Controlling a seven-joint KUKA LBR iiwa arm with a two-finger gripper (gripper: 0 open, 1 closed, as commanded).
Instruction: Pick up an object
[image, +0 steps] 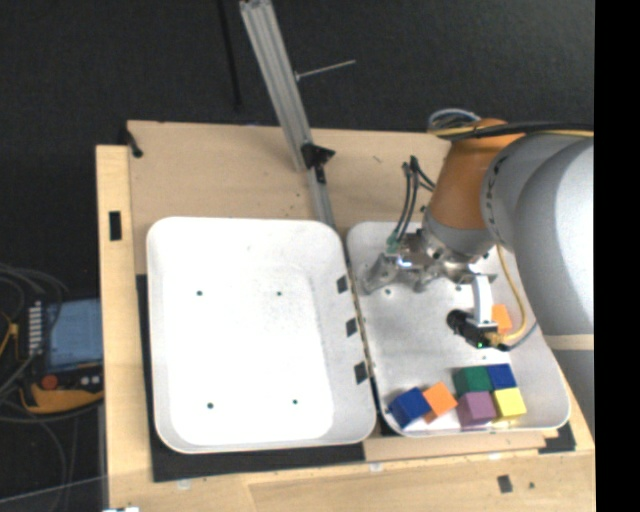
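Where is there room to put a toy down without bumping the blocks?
The left bin is bare white floor from wall to wall. In the right bin, a free patch lies between the gripper and the blocks. The near corner is crowded: blue block, orange block, green, purple, yellow.

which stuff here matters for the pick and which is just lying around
For the job: gripper; right bin; blue block, orange block, green block, purple block, yellow block.

Lying about: left bin; blue box with cables left of the bench.
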